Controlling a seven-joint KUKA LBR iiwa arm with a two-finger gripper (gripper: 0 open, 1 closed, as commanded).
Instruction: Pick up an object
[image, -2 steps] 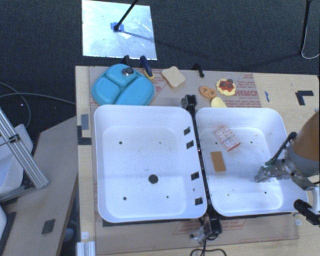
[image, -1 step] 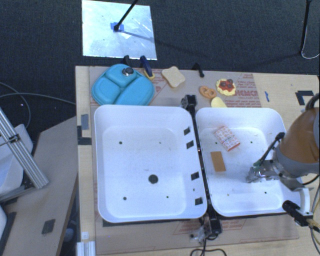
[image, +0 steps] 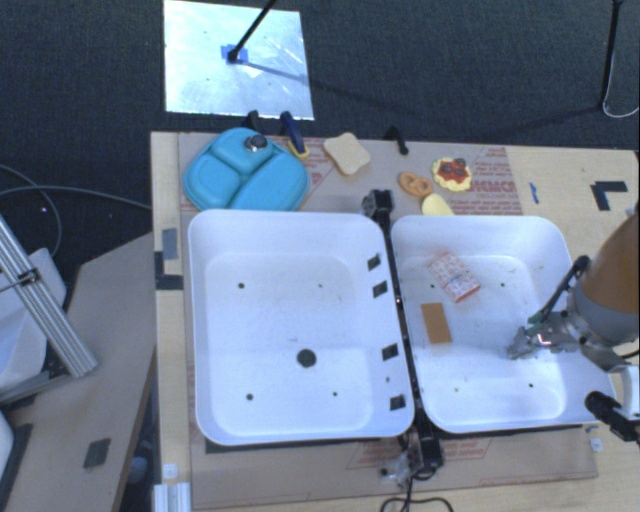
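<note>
The gripper (image: 524, 344) sat low inside the right bin (image: 480, 410), near its right wall; whether it was spread or pressed together could not be told. A patterned packet (image: 452, 276) and a brown card (image: 435, 323) lay apart from it in the same bin. A dark disc (image: 306, 358) rested in the left bin (image: 230, 400).

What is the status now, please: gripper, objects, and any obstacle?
Gripper low in right bin, nothing seen between fingers. Brown flat piece and red-patterned packet lie apart, to its left. Path to both open.
</note>
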